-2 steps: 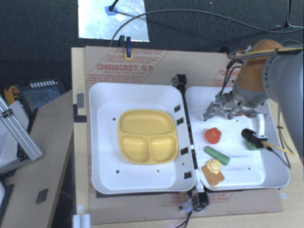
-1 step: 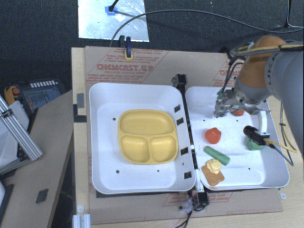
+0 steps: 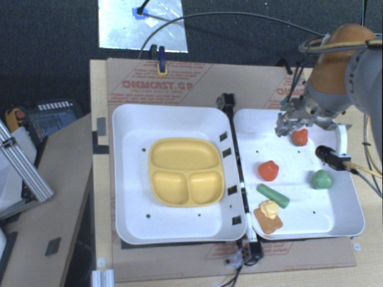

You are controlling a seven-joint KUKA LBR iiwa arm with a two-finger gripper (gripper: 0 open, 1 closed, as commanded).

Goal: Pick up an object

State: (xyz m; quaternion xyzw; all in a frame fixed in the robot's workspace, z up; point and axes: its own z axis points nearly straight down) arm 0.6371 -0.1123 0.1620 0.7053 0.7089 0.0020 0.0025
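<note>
The right bin (image 3: 311, 220) holds several small objects. An orange-red lump (image 3: 300, 137) lies near its back, and my gripper (image 3: 288, 125) hovers low just up and left of it, close to or touching it. Whether the lump is held cannot be told. A red round piece (image 3: 268, 170) sits mid-bin. A green cylinder (image 3: 273, 195) lies in front of it. A yellow and orange piece (image 3: 268, 215) rests at the front left. A green ball (image 3: 321, 179) sits at the right.
A yellow three-compartment tray (image 3: 184, 171) lies in the middle of the left bin (image 3: 128, 160). A black divider (image 3: 233, 160) runs between the two bins. The arm's orange band and grey wrist (image 3: 344, 58) loom over the right bin's back corner.
</note>
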